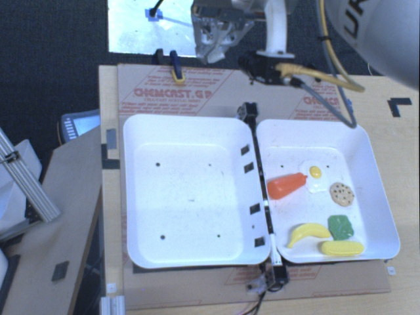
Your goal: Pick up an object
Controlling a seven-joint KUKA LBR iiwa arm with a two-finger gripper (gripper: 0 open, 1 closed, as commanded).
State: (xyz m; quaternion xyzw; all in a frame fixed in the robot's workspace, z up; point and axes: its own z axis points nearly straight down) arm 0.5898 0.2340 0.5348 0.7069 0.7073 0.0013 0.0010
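The right bin (pixel 367 156) holds several toy foods: an orange carrot (pixel 286 186), a fried egg (pixel 315 174), a round cookie (pixel 341 193), a yellow banana (pixel 308 233), a green piece (pixel 340 226) and a yellow corn-like piece (pixel 342 247). My gripper (pixel 213 41) hangs high at the top of the view, above the cardboard behind the left bin, far from all of them. Nothing shows between its fingers.
The left bin (pixel 131 176) sits beside the right one, joined by a black clipped divider (pixel 256 176). Cables and a white fitting (pixel 275 25) hang near the gripper. A yellow and blue clamp (pixel 176 67) sits on the cardboard's back edge.
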